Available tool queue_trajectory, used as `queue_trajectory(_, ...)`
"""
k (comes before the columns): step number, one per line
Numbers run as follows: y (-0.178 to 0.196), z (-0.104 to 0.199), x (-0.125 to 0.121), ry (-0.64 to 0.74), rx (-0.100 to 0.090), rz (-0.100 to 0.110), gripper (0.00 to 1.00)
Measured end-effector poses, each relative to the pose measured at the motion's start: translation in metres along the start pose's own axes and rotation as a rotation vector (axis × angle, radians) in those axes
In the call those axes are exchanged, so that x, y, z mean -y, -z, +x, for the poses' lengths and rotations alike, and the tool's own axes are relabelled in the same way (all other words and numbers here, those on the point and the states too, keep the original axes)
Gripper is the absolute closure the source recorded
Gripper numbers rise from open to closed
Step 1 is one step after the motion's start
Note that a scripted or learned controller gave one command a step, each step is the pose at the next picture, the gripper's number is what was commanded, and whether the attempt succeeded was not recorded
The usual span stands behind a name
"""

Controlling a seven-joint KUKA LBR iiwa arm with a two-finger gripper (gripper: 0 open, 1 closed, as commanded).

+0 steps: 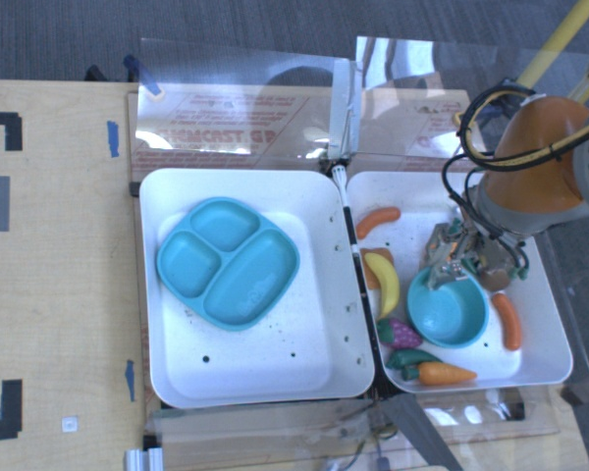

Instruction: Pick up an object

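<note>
My gripper (452,261) hangs low in the right bin (550,361), just over the far rim of a blue bowl (450,317). Whether it touches the rim is unclear. An orange sausage (377,221) lies at the bin's far left, and a yellow banana (383,281) lies along its left wall. Purple grapes (403,335), a dark green toy (406,358) and a carrot (445,372) sit near the front. Another orange sausage (508,321) lies just right of the bowl.
The left bin (304,361) holds a blue divided plate (229,261). The grey arm with its orange band (535,160) reaches in from the right above the right bin. A clear plastic sheet (245,116) stands behind both bins.
</note>
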State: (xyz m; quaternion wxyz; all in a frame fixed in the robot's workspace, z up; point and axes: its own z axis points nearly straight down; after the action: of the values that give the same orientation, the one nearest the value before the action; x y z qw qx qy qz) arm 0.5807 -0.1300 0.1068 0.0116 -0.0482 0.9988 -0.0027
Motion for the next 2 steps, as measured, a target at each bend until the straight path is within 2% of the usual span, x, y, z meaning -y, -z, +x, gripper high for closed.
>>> queue_trajectory(1, -0.013, -0.0513, -0.022, -0.077, -0.006, 0.001, 1.0)
queue_trajectory(2, -0.0162, -0.0502, -0.024, -0.077, -0.008, -0.003, 0.0)
